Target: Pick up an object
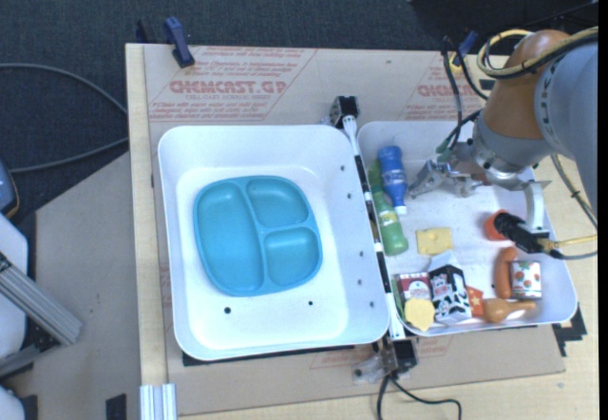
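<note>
Reaching in from the right, the gripper point(439, 178) hangs over the right bin point(560, 306) with its fingers spread wide, holding nothing. One blue bottle point(391, 175) lies just left of it, long axis running up-down along the bin's left wall, one green bottle point(388, 223) end-on below it. One blue divided plate point(257, 233) sits in the left bin point(180, 162).

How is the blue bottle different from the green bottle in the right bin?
The blue bottle lies farther from the camera; the green bottle lies nearer. The blue bottle looks shorter and thicker, the green bottle longer and slimmer. Both lie on their sides along the right bin's left wall, end to end.
</note>
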`<action>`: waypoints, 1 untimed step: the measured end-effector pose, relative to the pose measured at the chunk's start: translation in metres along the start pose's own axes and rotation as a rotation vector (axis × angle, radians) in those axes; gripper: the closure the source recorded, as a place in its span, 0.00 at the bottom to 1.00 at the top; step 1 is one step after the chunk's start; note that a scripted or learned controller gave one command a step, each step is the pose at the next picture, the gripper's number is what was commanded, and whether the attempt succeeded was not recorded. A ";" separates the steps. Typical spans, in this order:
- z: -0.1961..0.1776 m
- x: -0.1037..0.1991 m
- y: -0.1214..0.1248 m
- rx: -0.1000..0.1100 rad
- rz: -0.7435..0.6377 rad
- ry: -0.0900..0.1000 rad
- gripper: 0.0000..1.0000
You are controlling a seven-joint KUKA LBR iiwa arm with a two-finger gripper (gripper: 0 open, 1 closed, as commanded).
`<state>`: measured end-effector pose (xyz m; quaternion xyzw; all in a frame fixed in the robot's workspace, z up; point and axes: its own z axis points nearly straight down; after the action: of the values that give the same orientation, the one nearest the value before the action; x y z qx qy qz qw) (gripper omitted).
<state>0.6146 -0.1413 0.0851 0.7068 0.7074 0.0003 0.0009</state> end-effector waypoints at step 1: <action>-0.067 -0.061 -0.002 -0.001 0.001 -0.001 0.00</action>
<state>0.6121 -0.2028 0.1521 0.7070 0.7072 0.0001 0.0015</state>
